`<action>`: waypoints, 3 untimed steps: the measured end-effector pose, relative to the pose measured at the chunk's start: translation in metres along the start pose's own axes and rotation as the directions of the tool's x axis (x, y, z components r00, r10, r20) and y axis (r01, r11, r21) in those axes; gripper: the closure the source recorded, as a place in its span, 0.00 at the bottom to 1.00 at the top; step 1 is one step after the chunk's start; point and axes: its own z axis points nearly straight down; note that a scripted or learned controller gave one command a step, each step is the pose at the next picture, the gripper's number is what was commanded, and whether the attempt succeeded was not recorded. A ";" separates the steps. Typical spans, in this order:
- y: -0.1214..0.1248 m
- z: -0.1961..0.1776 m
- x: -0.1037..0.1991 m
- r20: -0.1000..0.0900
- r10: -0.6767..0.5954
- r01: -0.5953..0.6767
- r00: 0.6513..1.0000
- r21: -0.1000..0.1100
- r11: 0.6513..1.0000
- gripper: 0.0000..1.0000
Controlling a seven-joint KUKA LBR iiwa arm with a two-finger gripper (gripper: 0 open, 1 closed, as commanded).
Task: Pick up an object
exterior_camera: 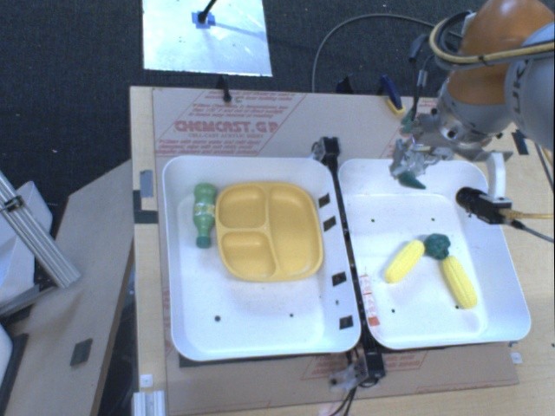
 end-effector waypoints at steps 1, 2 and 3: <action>-0.025 0.007 0.037 0.000 0.001 -0.001 1.000 0.000 1.000 1.00; -0.049 -0.002 0.083 0.000 0.000 0.000 1.000 -0.001 1.000 1.00; -0.070 0.012 0.131 0.000 0.000 0.000 1.000 0.001 1.000 1.00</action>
